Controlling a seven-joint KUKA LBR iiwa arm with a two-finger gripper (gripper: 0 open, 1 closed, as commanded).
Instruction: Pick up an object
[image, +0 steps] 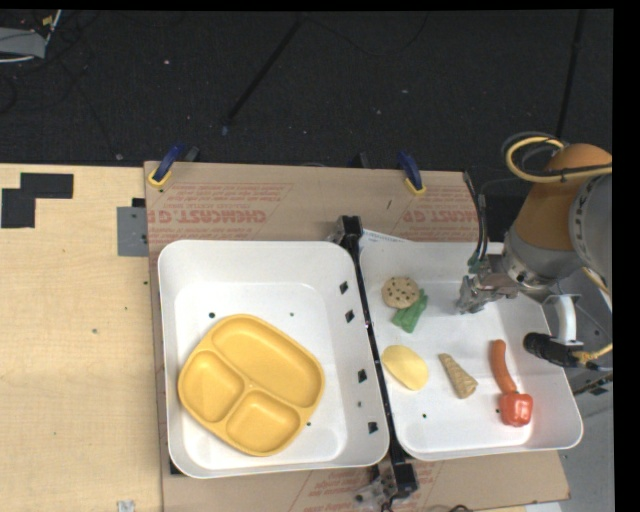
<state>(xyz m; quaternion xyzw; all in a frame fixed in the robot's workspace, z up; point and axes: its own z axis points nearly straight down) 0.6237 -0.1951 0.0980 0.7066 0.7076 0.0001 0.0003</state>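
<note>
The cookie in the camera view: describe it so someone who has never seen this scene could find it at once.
Of the two white bins, take the right bin, the one without the yellow tray. Near its upper left corner, beside the divider, lies the cookie, touching a green toy just below it. It is the only round, tan, dark-speckled piece; the neighbours are plain yellow, cone-shaped or orange-red.

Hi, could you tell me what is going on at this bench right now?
A grey and orange robot arm reaches in from the right, with its gripper over the upper part of the right bin. It holds nothing that can be seen. That bin contains a cookie, a green piece, a pale yellow piece, a cone and a carrot-like orange and red item. The left bin holds a yellow divided plate. Nothing has been picked up yet.
</note>
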